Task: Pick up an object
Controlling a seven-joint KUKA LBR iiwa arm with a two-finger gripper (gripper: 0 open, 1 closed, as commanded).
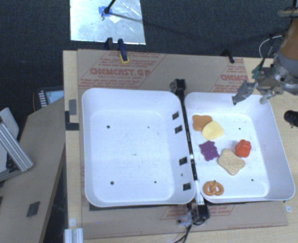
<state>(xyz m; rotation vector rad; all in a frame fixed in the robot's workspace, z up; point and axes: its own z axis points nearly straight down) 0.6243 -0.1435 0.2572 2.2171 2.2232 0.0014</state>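
The right bin [276, 135] holds several small toy foods: an orange piece [202, 121], a yellow piece [213, 130] touching it, a purple piece [208, 150], a red pepper-like piece [243, 148], a tan bread slice [231, 162] and a pretzel [213, 188] near the front edge. My gripper [251, 98] hangs over the bin's far edge, above and behind the objects. It is open, its fingers spread wide with nothing between them.
The left bin [133, 146] lies beside the right one, joined along a black clipped seam [184, 135]. Both rest on a cardboard sheet [138, 70]. A shiny square plate [107, 14] lies beyond the bench.
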